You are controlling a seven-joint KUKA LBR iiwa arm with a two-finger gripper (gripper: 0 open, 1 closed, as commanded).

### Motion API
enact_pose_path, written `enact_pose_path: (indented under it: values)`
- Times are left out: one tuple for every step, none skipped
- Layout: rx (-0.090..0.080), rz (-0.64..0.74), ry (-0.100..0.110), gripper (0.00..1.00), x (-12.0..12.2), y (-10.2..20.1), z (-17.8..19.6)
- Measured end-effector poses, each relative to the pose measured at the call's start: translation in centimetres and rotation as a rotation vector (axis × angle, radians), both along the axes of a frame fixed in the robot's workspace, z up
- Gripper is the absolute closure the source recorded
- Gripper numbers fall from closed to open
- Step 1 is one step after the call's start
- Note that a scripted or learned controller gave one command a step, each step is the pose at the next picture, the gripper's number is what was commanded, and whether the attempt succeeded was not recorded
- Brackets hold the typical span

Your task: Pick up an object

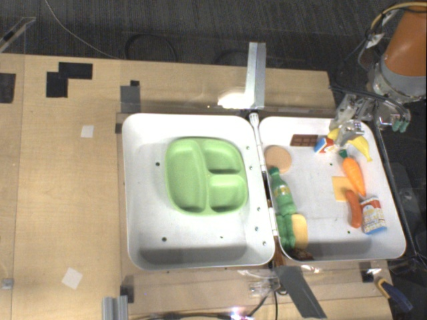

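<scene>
My gripper hangs over the far right corner of the right bin, just above a yellow banana and a small red, white and blue item. An orange carrot lies just in front of them. Nearby are a brown chocolate bar, a tan round cookie, a yellow cheese slice, a red sausage and a small can. Along the bin's left wall lie a green bottle and a yellow piece.
The left bin holds a green divided plate. A metal post stands behind the seam between the bins. The arm's orange band is at the upper right, with cables around it.
</scene>
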State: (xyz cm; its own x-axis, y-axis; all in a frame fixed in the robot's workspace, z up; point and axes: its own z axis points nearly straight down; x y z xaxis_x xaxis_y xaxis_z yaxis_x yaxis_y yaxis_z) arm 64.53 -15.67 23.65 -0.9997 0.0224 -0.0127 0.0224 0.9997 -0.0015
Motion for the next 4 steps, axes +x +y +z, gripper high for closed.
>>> enact_pose_path:
  values:
    - [-0.002, 0.061, 0.001, 1.0, 2.2, -5.0, 0.0]
    - [0.003, 0.113, 0.002, 1.0, 2.6, 3.1, -1.5]
    - [-0.003, 0.157, 0.005, 1.0, 2.2, -5.3, -4.4]
    - [0.0, 0.162, 0.004, 0.0, 2.3, -4.8, -4.4]
